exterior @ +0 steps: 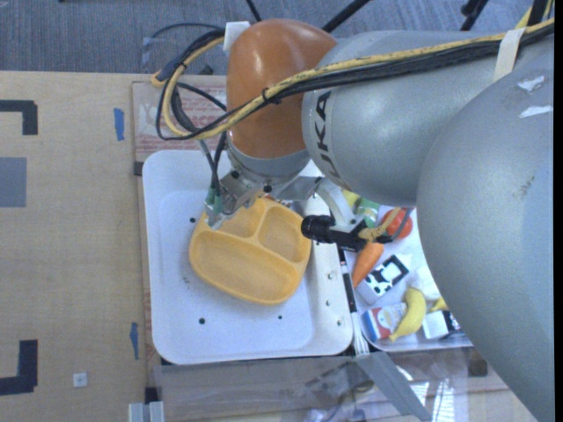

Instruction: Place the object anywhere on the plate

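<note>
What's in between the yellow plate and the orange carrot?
The camera view shows the side rims of the two white bins, running next to each other, between the yellow divided plastic plate and the orange carrot.

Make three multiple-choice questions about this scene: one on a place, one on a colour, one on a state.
1. The plate lies in: A the bin at the view's left; B the bin at the view's right; C neither, on the bare bench.
2. The plate is: A white; B yellow; C blue.
3. The plate is: A upside down; B standing on its edge; C flat, hollows up.
Answers: 1 A, the white bin floor shows around it; 2 B, its whole surface is yellow; 3 C, its compartments face the camera.
</note>
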Motion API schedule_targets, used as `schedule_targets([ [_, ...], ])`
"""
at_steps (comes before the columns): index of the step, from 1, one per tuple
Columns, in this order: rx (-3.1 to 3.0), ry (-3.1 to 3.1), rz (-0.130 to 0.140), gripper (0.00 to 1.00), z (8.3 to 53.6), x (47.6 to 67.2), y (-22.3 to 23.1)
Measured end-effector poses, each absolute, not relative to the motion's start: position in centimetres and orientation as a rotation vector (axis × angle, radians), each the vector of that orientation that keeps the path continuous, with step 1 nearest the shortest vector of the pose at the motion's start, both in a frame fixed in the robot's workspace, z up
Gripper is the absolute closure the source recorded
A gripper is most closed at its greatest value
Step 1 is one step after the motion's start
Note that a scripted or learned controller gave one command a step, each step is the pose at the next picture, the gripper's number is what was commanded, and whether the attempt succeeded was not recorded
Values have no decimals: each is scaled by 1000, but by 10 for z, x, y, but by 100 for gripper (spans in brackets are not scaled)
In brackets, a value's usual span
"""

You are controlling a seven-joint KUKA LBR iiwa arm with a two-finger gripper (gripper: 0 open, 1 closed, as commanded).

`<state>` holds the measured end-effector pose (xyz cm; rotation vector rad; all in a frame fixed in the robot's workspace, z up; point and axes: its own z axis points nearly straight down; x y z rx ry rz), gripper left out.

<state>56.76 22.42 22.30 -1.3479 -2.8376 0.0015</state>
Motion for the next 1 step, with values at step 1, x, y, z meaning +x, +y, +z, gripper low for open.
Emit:
schedule_targets([
  [1, -1320, -2848, 5, 100, 224, 566, 191],
])
